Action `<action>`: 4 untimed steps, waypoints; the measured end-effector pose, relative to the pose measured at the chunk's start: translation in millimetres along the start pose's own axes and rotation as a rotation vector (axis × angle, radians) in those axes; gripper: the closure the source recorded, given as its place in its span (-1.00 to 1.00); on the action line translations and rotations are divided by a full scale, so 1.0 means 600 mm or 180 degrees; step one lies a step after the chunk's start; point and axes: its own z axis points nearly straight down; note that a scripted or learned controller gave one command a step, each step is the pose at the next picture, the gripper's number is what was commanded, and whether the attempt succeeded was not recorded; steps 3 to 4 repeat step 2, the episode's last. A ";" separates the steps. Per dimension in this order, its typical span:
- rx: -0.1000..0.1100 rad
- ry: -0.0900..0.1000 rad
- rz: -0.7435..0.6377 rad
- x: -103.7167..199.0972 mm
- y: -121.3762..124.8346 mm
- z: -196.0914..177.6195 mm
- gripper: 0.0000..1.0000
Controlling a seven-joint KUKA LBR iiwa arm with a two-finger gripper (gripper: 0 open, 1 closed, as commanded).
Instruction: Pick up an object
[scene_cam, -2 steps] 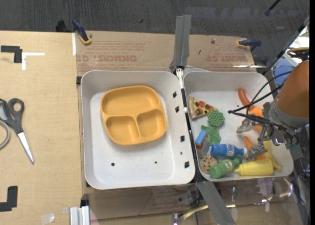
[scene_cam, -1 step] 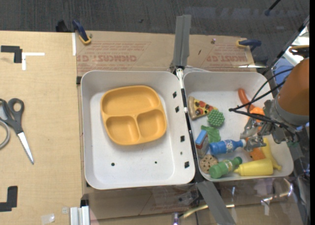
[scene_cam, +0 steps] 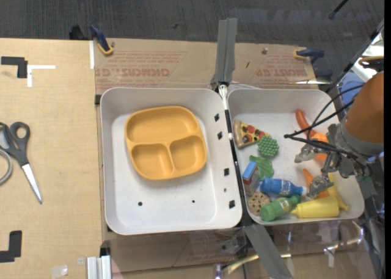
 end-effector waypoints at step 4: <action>-0.0001 0.0024 0.1215 0.013 -0.017 0.017 1.00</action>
